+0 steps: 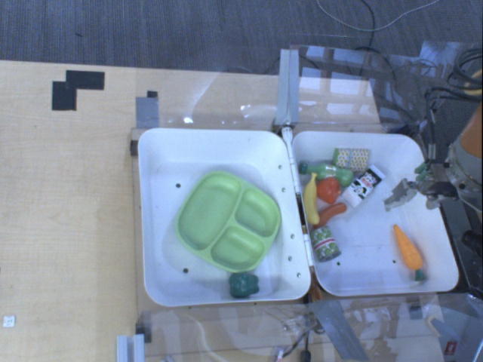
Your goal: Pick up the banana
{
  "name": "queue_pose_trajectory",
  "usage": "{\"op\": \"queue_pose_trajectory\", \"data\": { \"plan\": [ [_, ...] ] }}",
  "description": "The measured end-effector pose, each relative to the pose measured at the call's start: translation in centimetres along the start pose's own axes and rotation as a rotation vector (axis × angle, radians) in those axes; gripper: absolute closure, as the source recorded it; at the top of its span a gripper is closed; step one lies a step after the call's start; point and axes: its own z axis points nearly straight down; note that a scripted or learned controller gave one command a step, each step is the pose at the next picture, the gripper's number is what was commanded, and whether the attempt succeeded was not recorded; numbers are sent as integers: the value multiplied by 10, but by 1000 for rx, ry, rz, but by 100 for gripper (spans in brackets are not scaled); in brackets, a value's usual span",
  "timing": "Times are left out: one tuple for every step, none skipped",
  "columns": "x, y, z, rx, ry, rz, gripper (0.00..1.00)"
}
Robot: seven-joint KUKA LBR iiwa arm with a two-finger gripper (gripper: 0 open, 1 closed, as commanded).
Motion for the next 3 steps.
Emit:
{"op": "queue_pose_trajectory", "data": {
  "plan": [
    [84, 16, 114, -10, 0, 37, 0],
    [-10, 57, 114, -7, -5, -197, 0],
    [62, -25, 113, -11, -3, -422, 0]
  ]
}}
